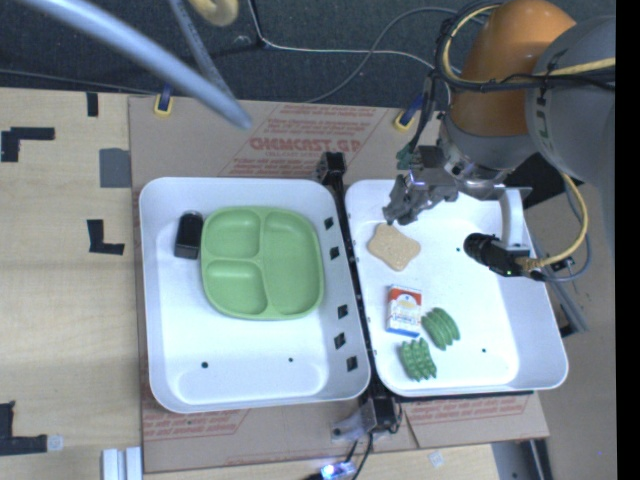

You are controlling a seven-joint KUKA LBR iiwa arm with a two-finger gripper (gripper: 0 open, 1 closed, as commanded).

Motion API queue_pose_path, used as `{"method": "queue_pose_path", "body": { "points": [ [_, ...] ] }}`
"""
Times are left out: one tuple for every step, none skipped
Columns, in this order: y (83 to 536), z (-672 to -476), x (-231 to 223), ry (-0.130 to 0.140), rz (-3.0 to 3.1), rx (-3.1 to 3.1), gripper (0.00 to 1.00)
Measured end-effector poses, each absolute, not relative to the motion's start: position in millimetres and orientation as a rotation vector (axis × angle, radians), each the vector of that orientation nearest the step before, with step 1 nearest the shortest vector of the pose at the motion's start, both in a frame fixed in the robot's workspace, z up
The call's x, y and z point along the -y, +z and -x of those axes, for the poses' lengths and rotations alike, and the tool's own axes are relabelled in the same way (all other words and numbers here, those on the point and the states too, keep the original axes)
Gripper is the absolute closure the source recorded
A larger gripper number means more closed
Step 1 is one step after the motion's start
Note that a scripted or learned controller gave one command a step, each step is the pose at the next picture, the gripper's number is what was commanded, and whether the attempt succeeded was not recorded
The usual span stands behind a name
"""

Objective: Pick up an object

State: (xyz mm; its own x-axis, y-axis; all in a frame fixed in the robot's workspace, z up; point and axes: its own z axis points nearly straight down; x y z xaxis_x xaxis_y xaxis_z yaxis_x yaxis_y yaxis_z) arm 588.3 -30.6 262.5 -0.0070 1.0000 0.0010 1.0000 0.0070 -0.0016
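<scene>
Camera view, looking down on the right bin (505, 313): tan bread-like slice (393, 248) lying flat near the far left part of the floor, gripper (405, 206) poised just above its far edge, apparently not touching. Cannot tell whether the claw is spread or pressed together, dark metal blurring into one mass there. Probably light, fairly stiff if a toy, crumbly or compressible if real; thin and flat against the floor, so little to catch from above. Best taken across its narrow width at the edges, with a gentle squeeze. Sharing the same bin, nearer the camera: small red, white and blue box (404, 311), leafy green piece (441, 326) just beside it, second green piece (418, 360) below both, all well clear of the slice. Over in the left bin (250, 373): green divided plate (263, 263) with bare compartments, small black block (188, 235) touching or just beside its left rim
</scene>
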Motion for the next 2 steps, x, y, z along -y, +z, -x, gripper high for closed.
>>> {"method": "queue_pose_path", "body": {
  "points": [
    [263,-599.8,-17,0.001,2.215,2.227,1.0],
    [258,-621.8,-68,0.001,2.217,2.226,1.0]
  ]
}}
